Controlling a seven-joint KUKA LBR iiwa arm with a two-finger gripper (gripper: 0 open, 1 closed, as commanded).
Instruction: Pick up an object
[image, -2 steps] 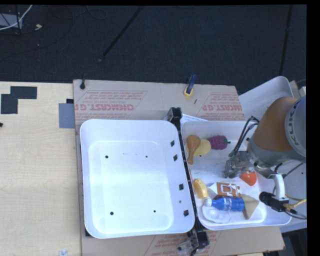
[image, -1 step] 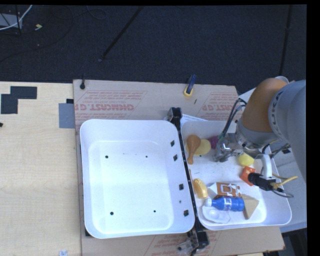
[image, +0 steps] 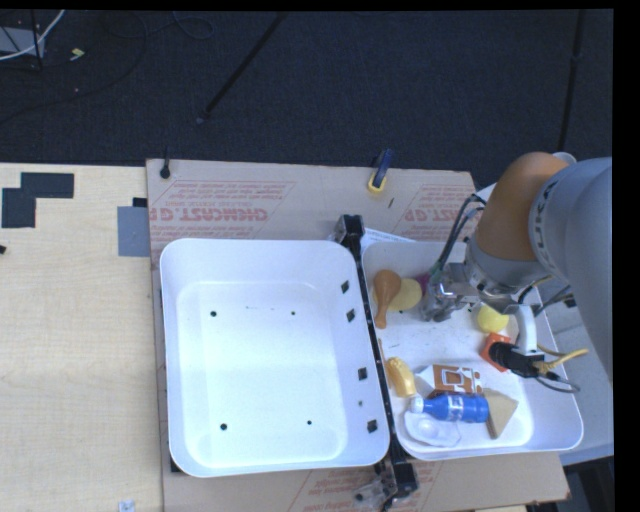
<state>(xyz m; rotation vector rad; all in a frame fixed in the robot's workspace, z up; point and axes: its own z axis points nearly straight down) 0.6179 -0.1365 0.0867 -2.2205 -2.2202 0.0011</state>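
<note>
Several objects: right shallow white plastic bin (image: 560, 435), crowded.
End effector (image: 437, 305): low beside the tan wooden spoon (image: 385, 293); opening cannot be told.
Risk: neighbouring pale yellow round piece (image: 408, 294) deflects grasp.

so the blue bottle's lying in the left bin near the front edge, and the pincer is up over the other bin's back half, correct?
Not quite. The camera view shows the blue bottle lying in the right bin, near its front edge, not in the left bin. The rest holds: the pincer is over the right bin's back half, beside a wooden spoon.
</note>
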